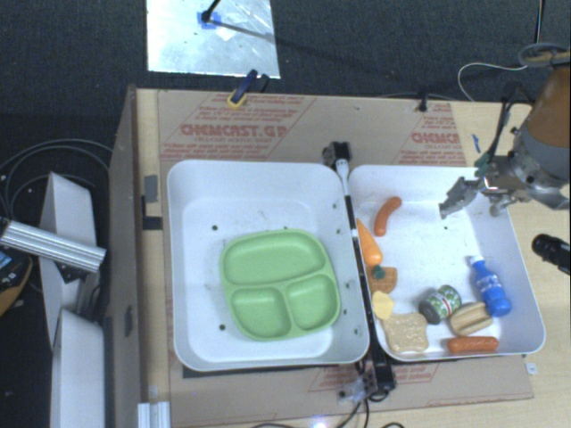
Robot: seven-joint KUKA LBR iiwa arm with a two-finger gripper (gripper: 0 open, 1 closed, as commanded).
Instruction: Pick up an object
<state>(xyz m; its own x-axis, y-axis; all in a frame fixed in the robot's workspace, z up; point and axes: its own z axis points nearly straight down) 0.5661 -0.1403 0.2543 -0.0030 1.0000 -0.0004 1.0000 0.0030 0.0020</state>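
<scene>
While the tool hovers over the right bin's upper part, whether its fingers are spread cannot be told. Below it lie a blue bottle, a can and an orange sausage.

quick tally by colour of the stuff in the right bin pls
Orange: 3 – sausage, carrot, hot dog
Blue: 1 – bottle
Yellow: 1 – small piece
Tan: 2 – toast, bun
Green/silver: 1 – can
Brown/teal: 1 – small item
Total: 9
</scene>
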